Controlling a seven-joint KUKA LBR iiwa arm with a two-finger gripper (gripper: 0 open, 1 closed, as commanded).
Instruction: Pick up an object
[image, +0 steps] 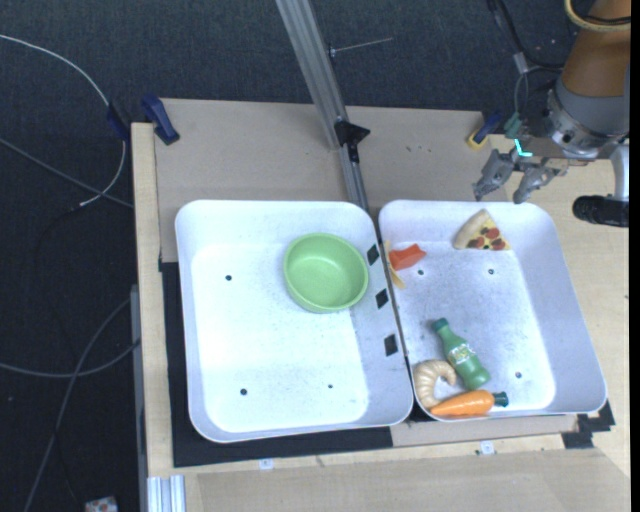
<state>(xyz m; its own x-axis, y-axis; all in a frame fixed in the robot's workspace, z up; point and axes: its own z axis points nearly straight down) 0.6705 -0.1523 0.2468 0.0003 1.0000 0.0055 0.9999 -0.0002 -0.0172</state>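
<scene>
My gripper (512, 183) hangs above the far edge of the right bin (560, 300), open, with nothing between its fingers. A pizza slice (481, 233) lies just below it in the bin's far corner. An orange-red piece (405, 257) sits at the bin's far left. A green bottle (461, 354), a beige croissant (434, 378) and an orange carrot (463, 404) are clustered at the near edge. A green bowl (325, 271) stands in the left bin (240, 340).
A slanted metal pole (325, 85) rises from the back of the bench between the bins. Blue clamps (158, 118) hold the bench corners. Black clips (384, 297) run along the seam between the bins.
</scene>
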